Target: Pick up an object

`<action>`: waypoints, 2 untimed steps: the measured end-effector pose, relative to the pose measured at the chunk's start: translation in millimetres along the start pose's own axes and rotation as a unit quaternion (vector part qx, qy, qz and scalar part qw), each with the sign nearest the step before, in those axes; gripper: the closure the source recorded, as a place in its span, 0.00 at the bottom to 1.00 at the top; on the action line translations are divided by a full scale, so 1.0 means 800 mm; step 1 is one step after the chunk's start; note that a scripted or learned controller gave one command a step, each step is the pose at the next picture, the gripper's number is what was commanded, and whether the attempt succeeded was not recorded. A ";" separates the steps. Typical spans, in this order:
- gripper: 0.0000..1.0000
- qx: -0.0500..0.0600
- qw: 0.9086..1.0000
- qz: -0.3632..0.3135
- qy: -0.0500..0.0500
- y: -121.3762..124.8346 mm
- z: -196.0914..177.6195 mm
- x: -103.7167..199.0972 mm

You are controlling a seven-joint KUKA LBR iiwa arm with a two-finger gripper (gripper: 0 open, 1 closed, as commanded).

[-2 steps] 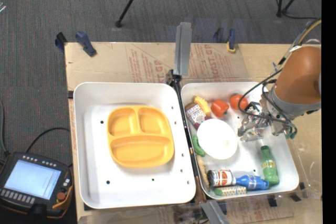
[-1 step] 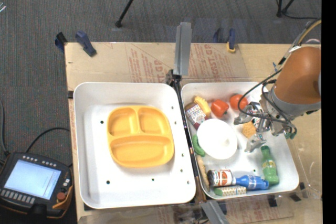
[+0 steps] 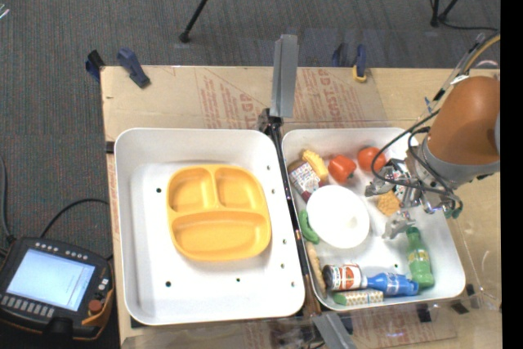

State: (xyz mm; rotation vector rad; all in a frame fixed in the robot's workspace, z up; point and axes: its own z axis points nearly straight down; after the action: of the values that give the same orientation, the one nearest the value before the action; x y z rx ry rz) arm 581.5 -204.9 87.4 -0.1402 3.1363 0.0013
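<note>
the gripper (image 3: 398, 218) hangs over the right bin (image 3: 452, 251), at three o'clock of the white plate (image 3: 337, 217); whether its jaws are wide or narrow, i cannot tell.

arm (image 3: 462, 131) – enters from right, orange band uppermost | gripper (image 3: 402, 212) – lowered, pointing down-left

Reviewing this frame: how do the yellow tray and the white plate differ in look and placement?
The yellow tray is squarish with rounded corners and split into three compartments; the white plate is round and undivided. The yellow tray lies by itself in the left bin; the white plate sits in the right bin, crowded by toy food and bottles. The yellow tray is the larger of the two. Both lie flat, and neither carries anything.
</note>
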 end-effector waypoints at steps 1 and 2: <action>0.00 -0.001 1.000 -0.023 0.001 -0.002 0.000 0.004; 1.00 -0.001 1.000 -0.025 -0.001 0.001 -0.013 0.002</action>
State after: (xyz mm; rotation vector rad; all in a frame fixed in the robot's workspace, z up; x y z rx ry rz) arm 580.2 -204.6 98.2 -0.2188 3.1297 0.0044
